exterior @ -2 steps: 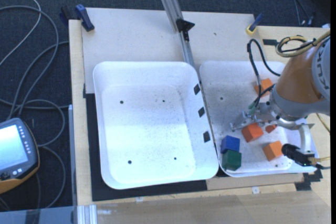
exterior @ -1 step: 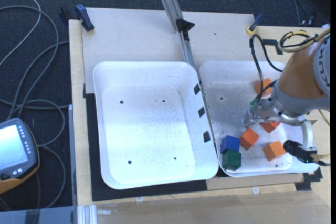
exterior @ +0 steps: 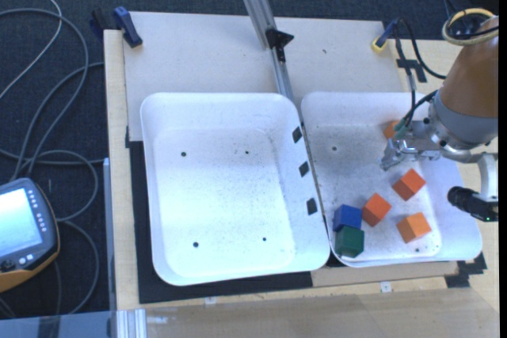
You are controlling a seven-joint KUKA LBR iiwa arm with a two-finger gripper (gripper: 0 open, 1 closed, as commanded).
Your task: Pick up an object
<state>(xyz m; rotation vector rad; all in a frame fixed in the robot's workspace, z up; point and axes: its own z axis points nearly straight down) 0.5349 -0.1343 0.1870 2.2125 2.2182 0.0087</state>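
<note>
The claw (exterior: 394, 154) hung low in the right bin (exterior: 333, 115), reaching in from the arm's grey wrist (exterior: 467, 119). Whether it was wide or narrow could not be told from the slanted overhead view, and nothing could be seen held in it. Just behind the claw, partly hidden by it, sat a small orange piece (exterior: 390, 128), touching or nearly so. An orange cube (exterior: 409, 184) lay just below the claw toward the bench's front edge; farther that way were another orange cube (exterior: 377, 209) and a third (exterior: 414, 226), and beyond them, near the bin's front corner, a blue cube (exterior: 347, 216) touching a green cube (exterior: 350, 241). The left bin (exterior: 158, 115) lay well apart. The likely target seemed to be the nearest orange cube or the hidden piece. The risk, as I judged it, was that the claw stood between the two and might close on neither, or nudge a tilted cube aside so that it slipped free.
</note>
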